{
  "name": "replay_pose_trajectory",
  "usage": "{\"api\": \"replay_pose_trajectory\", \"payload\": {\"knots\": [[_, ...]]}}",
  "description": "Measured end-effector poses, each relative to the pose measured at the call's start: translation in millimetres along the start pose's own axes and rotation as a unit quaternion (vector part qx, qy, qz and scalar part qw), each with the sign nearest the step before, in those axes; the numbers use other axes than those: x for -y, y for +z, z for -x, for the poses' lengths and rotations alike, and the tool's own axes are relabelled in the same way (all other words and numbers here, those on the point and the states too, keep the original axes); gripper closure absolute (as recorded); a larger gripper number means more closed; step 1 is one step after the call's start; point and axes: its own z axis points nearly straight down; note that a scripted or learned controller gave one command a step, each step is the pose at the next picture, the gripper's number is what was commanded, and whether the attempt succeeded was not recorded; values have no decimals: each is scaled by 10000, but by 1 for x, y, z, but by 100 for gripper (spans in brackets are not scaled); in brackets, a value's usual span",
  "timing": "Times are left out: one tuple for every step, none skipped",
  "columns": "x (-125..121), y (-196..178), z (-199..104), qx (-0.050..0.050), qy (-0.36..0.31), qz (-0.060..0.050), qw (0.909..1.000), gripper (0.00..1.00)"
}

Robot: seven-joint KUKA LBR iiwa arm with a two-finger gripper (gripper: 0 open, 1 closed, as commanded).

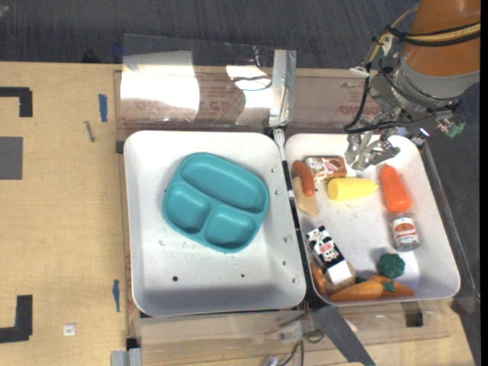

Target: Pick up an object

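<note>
place: robotics lab | evidence: grey-orange arm (442, 21), two white bins (145, 227), taped plywood bench (53, 204)

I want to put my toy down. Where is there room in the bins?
Left bin: bare floor rings the teal divided plate, widest along the near edge. Right bin: a small bare patch between the yellow block, the little can and the cow-print carton; elsewhere it's crowded with toy food.

A teal divided plate (216, 201) is lying in the left bin (145, 265), both bins are sitting side by side on the desk (53, 227), and a clear panel (198, 90) is standing behind them.
</note>
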Motion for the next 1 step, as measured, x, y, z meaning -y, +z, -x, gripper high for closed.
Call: {"api": "replay_pose_trajectory", "payload": {"knots": [[29,-18,38,23,756,-9,9971,100]]}}
